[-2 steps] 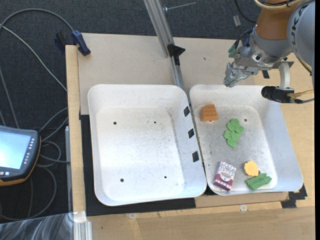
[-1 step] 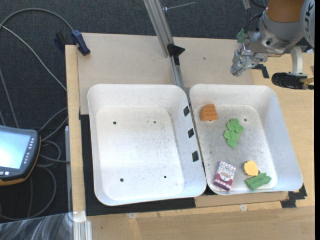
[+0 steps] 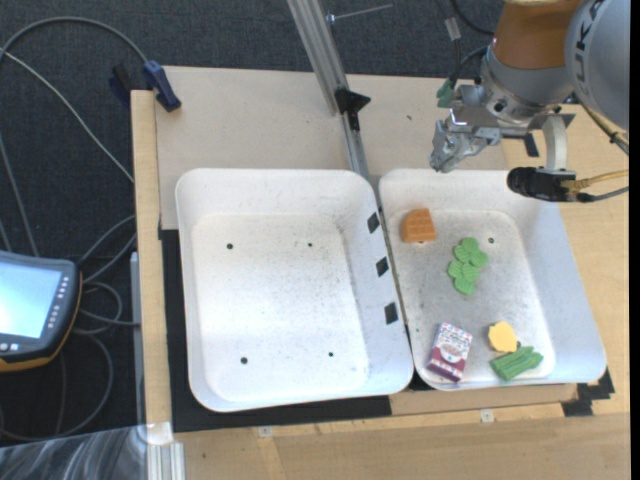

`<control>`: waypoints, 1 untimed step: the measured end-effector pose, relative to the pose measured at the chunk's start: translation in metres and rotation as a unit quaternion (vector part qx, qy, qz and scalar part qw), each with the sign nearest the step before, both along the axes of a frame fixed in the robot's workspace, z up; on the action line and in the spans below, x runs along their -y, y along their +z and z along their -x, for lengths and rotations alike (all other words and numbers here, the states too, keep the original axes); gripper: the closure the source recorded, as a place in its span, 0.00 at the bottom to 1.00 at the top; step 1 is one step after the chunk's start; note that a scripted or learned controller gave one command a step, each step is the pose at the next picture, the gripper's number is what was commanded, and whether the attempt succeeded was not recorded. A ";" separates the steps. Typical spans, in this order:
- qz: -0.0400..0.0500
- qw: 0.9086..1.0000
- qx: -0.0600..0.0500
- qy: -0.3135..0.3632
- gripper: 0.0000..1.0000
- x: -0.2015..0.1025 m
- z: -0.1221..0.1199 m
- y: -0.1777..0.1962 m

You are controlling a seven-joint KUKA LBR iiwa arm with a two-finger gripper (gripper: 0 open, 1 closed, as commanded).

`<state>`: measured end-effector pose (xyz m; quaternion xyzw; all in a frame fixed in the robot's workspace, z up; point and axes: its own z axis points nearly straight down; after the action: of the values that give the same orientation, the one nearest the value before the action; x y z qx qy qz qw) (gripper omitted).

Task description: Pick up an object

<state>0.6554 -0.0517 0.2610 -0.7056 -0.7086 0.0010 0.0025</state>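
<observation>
The right bin [image 3: 565, 268] holds an orange block [image 3: 418, 226], a green lumpy piece [image 3: 466, 265], a small pink and white box [image 3: 450, 351], a yellow piece [image 3: 502, 337] and a green ridged piece [image 3: 516, 362]. My gripper [image 3: 447, 157] hangs above the bin's far rim, up and to the right of the orange block. Nothing shows between its fingers.
The left bin [image 3: 275, 288] lies beside the right one, with black clips [image 3: 381, 266] along the shared wall. A metal pole [image 3: 318, 43] slants up from the back of the bench. A tablet [image 3: 30, 308] and cables lie off the bench at left.
</observation>
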 end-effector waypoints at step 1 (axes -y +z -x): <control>-0.001 1.000 0.001 0.001 1.00 -0.058 0.019 0.000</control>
<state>0.6361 0.0062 0.2605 -0.7047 -0.7095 0.0002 0.0027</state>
